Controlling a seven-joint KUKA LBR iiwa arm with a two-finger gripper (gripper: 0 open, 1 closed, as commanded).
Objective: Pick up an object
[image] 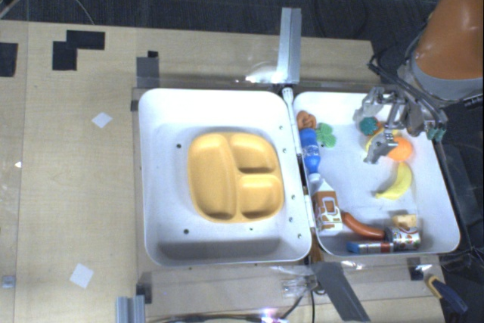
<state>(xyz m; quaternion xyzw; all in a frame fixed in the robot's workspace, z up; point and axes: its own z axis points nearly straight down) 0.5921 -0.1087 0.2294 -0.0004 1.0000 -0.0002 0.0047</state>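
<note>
— Your pincer (pixel 382 138) hangs low in the right bin (pixel 446 227); whether it's apart, I can't tell.

— Target?

— Orange ball (pixel 401 150) directly beside it, banana (pixel 398 183) just below. Likely lining up there.

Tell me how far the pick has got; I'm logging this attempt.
Done: the arm has reached the right white bin, its gripper low by the round orange fruit, above the yellow banana. In hand: nothing visibly held. Left: grasping and lifting an object; the yellow divided tray sits in the left bin.
</note>
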